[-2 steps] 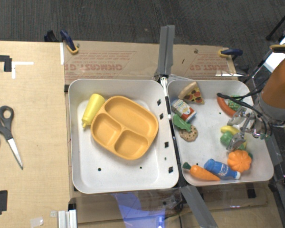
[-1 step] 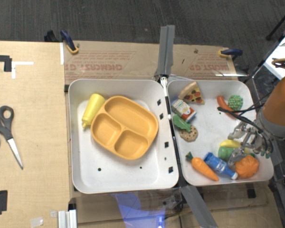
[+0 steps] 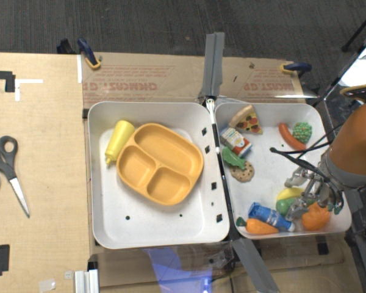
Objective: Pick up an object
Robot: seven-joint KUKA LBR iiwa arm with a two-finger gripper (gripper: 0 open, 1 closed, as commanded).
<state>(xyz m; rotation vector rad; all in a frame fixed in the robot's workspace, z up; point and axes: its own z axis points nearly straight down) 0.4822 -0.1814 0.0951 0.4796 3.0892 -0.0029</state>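
Mirrored red lettering is printed on the cardboard (image 3: 189, 78) behind the bins, while the gripper (image 3: 306, 195), its state indiscernible, is lowered over toys (image 3: 291, 201) at the right bin's (image 3: 274, 170) front-right corner.

Dark carpet floor (image 3: 171, 11), light wooden bench top (image 3: 36, 163), brown cardboard sheet (image 3: 146, 78)
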